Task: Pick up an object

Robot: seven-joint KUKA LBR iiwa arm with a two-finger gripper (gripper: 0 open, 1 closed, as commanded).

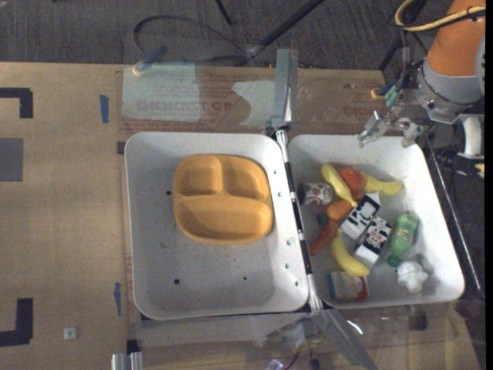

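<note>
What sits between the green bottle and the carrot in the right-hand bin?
In the camera view, two black-and-white cartons lie between the green bottle and the carrot, side by side.

Wooden bench, dark carpet floor

An orange divided plate lies in the left white bin, toward its far side. The right bin sits just beside it, a metal divider rising at their far junction. Blue tape strips mark the wooden bench. Black cables loop on the carpet beyond.
</note>
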